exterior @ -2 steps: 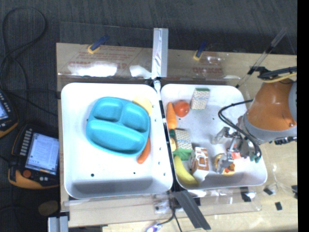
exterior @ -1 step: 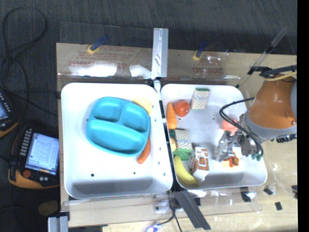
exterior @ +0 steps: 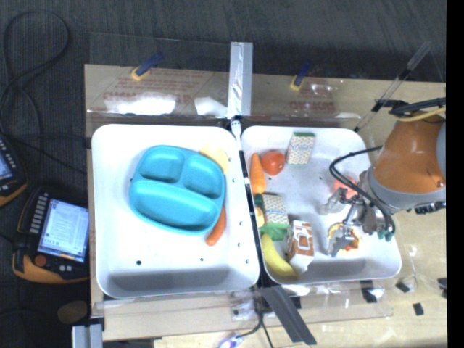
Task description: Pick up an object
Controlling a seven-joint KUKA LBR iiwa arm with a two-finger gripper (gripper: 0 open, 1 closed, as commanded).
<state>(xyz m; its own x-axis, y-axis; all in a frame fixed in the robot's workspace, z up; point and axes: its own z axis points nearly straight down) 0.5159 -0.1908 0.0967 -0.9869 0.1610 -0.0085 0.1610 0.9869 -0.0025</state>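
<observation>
One small orange object (exterior: 349,242) lay near the right bin's (exterior: 377,267) front right corner beneath the gripper (exterior: 341,230); its grip state we couldn't tell, so we advised descending squarely.

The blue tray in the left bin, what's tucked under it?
A yellow piece pokes out at the blue tray's upper right edge, and an orange carrot-like piece sticks out from beneath its lower right corner. The tray covers the rest of both.

glossy blue plastic tray (exterior: 180,188), smooth white plastic bins (exterior: 109,216)
</observation>
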